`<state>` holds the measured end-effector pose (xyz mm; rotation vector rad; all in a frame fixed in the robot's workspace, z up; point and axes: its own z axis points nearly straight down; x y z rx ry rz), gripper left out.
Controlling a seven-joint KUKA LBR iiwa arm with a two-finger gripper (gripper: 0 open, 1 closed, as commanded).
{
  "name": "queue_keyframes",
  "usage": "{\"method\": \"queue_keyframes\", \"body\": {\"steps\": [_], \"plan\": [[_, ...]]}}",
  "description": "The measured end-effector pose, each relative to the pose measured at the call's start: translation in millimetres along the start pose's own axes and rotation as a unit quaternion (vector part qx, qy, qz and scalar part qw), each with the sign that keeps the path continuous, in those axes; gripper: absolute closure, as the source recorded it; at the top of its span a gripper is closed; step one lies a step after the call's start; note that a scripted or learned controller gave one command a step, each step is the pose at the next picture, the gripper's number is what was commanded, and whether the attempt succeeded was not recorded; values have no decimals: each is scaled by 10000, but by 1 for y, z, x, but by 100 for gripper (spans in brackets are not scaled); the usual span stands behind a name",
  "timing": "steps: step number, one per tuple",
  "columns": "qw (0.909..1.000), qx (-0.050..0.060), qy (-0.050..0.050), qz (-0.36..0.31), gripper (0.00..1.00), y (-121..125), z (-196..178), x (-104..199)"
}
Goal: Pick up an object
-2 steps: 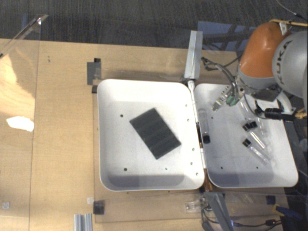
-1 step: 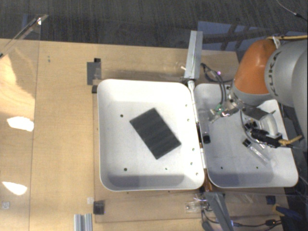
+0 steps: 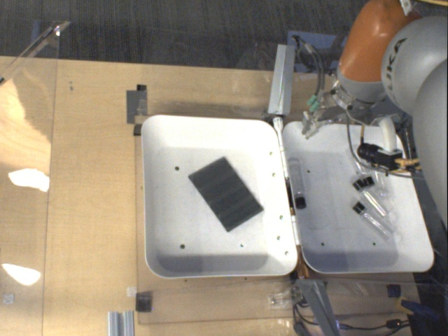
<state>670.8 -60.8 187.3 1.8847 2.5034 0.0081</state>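
Closest to us, the wooden bench [image 3: 84, 257] carries the two white bins edge to edge, presumably so the arm can work either one from a single reach. In the left bin [image 3: 150, 257] we see one flat dark slab [image 3: 225, 193], lying turned at an angle near the middle, well apart from every wall. That leaves room around it, though we judge that so thin a piece offers little to close on. The right bin [image 3: 420, 257] holds the smaller things. A few clear tubes [image 3: 376, 219] lie loose towards its right side, with small black clips [image 3: 362, 183] just beside them. A small dark piece [image 3: 299, 202] lies close to the wall shared with the left bin. Farther back, the gripper [image 3: 313, 117] hangs over the far left corner of the right bin, apart from all of these and carrying nothing that we can see. Whether it is spread or pressed together we cannot tell. Behind it rise the orange band [image 3: 371, 33] and the grey arm [image 3: 420, 68], so we take the pick as not yet made.
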Motion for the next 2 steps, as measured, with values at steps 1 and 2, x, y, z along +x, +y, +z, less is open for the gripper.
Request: {"method": "queue_keyframes", "body": {"steps": [1, 2], "plan": [[9950, 22, 4, 994, 100, -9, 61, -27], [9951, 20, 3, 992, 0, -9, 61, -27]]}}
